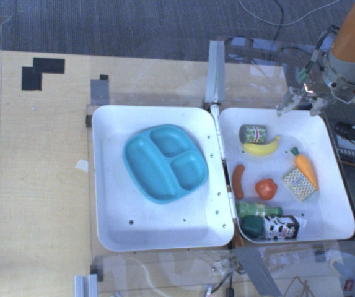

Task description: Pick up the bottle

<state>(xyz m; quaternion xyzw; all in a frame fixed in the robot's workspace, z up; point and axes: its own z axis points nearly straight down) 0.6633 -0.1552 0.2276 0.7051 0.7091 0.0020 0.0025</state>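
Your tool hovers at the right bin's far edge, opening impossible to tell. The bottle lies toward seven o'clock, long axis three-to-nine.

Pale wood bench with black marks at far left. Carries two white bins side by side: left bin, right bin.
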